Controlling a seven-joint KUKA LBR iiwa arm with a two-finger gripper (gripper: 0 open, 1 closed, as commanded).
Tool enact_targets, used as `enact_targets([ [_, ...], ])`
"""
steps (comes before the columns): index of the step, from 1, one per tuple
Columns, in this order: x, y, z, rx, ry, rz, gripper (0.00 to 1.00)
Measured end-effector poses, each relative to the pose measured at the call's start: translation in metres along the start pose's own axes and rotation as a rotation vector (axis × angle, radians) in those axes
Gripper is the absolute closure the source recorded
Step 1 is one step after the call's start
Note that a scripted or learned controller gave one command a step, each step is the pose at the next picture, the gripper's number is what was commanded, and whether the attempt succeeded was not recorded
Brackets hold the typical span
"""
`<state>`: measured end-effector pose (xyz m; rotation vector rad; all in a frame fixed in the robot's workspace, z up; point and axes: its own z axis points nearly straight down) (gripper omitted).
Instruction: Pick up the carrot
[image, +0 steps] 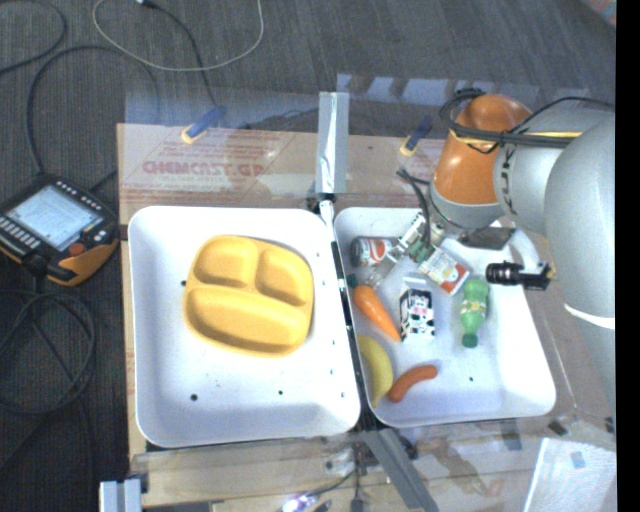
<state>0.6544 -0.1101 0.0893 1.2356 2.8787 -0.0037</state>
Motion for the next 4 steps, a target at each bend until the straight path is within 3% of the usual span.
enact_targets([
  [1, 0.062, -0.028, -0.096, -0.001, 0.007, -0.151, 0.00],
  [2, 0.066, -0.047, -0.009, -0.003, 0.007, -0.509, 0.00],
  [3, 0.066, -0.045, -0.020, -0.010, 0.005, -0.507, 1.00],
  [4, 0.088, -0.015, -0.127, -0.004, 0.007, -0.329, 1.00],
])
